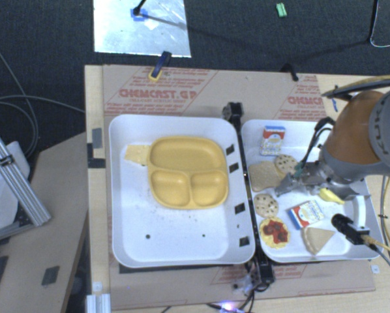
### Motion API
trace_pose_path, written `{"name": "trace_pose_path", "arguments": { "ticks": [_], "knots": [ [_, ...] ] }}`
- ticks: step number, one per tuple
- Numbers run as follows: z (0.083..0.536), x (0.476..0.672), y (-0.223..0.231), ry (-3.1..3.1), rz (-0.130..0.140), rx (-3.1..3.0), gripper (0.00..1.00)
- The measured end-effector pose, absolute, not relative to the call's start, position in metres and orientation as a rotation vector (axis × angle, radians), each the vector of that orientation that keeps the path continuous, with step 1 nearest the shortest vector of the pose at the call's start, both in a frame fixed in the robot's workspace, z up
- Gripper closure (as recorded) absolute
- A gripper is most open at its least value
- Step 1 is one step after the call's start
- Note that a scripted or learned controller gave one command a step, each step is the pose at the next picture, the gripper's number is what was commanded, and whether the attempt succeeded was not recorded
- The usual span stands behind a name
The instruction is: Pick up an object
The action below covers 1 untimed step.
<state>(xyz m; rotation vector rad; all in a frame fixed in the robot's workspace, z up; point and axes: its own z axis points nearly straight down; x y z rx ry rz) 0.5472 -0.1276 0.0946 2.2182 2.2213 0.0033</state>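
The likeliest target, a flat tan tortilla-shaped piece [263,173], is lying in the right white bin [312,130], crowded by a chocolate-chip cookie [285,163] just behind it and a second cookie [266,205] in front. The grey hand [294,180] is hovering right at its edge; whether it is open or gripping anything, I cannot tell. Being so thin and flat, the piece is probably risking a slip, and the neighbouring cookie is risking a nudge or a mistaken grab.
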Motion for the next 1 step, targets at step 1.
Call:
{"name": "trace_pose_path", "arguments": {
  "ticks": [1],
  "knots": [
    [0.0844,0.5888,-0.0785,2.231,0.006,2.209,0.0]
  ]
}}
